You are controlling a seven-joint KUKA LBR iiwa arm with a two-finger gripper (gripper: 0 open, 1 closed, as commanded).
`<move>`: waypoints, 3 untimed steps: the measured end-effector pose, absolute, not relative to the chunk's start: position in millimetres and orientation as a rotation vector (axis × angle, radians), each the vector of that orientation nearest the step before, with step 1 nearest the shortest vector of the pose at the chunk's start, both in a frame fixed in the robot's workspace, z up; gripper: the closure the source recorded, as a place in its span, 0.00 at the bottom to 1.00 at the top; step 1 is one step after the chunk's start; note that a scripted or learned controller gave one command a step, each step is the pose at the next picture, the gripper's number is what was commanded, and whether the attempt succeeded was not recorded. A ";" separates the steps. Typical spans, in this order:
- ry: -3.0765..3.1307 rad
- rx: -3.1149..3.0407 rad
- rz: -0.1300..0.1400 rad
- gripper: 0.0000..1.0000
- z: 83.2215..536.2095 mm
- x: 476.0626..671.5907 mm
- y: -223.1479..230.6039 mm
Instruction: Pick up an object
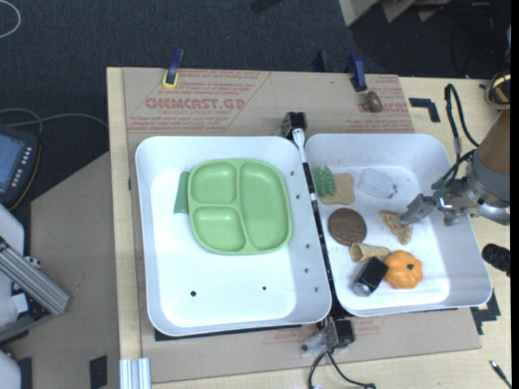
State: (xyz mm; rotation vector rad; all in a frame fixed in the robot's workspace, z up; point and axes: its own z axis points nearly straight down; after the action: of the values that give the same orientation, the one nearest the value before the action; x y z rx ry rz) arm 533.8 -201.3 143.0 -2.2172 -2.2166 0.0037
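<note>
Reaching in over the right bin (462,254), the end effector (415,210) hangs just above a tan piece (397,226) near the surface's right edge, grip unclear, and should next drop lower.

Grey robot arm (495,177) cut off at the right edge. Flat green piece (181,193) mostly hidden under the light green divided plate (239,206).

The left bin (154,241) has bare floor around the green plate (239,205), chiefly in front. The right bin (466,286) is crowded: cookie (347,226), orange pumpkin (403,270), black block (370,276) close together.
</note>
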 end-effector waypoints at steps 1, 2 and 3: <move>-2.217 -2.216 0.004 0.00 89.6 532.8 -200.2; -2.221 -2.223 0.000 1.00 103.5 534.1 -201.4; -2.227 -2.224 -0.003 1.00 151.8 542.8 -196.3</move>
State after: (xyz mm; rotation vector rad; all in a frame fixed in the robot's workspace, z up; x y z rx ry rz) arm 542.8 -196.3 151.8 -2.2238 -2.2267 -0.0030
